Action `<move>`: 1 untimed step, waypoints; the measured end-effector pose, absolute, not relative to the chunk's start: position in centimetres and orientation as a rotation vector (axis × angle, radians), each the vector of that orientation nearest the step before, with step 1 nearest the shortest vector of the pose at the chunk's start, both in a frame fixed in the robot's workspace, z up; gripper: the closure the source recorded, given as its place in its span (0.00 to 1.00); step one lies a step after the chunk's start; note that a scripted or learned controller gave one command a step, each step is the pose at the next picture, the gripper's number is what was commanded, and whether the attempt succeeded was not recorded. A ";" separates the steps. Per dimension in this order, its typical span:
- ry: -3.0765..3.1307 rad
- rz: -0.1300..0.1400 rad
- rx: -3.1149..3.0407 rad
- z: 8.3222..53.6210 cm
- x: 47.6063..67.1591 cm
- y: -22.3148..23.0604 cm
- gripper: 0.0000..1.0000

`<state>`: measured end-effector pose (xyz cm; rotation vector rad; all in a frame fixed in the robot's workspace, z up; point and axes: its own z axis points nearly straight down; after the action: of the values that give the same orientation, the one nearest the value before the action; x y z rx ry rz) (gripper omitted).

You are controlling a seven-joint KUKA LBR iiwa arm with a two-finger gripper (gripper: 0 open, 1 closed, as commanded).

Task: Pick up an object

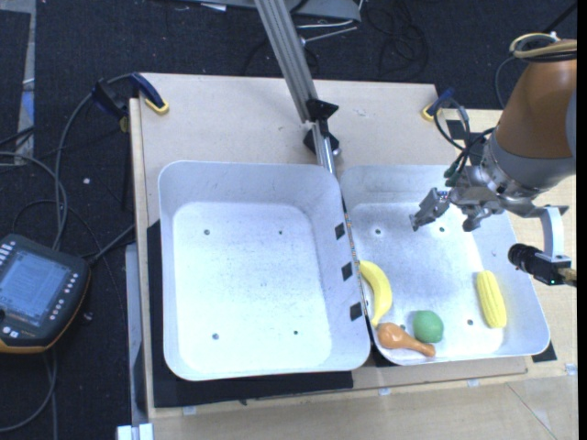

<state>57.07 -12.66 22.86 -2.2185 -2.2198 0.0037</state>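
Two white bins side by side mid-frame: left bin (248, 264) bare, right bin (440, 255) holding all four candidates. Grey arm (537, 126) entering from right edge, reaching over right bin's upper part. Gripper (451, 211) above bare bin floor, fingers spread, nothing between them. Targets clustered lower right, well apart from gripper: banana (376, 287) against the divider wall, corn cob (491, 299) near right rim, green ball (427, 325) just beside orange drumstick-shaped toy (404, 338) at bottom. Probably pre-grasp hover.
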 end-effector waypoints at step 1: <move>-2.219 0.004 -2.219 18.4 57.5 -13.1 0.00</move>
<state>57.49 -13.06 18.39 -2.2193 -2.2192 0.0040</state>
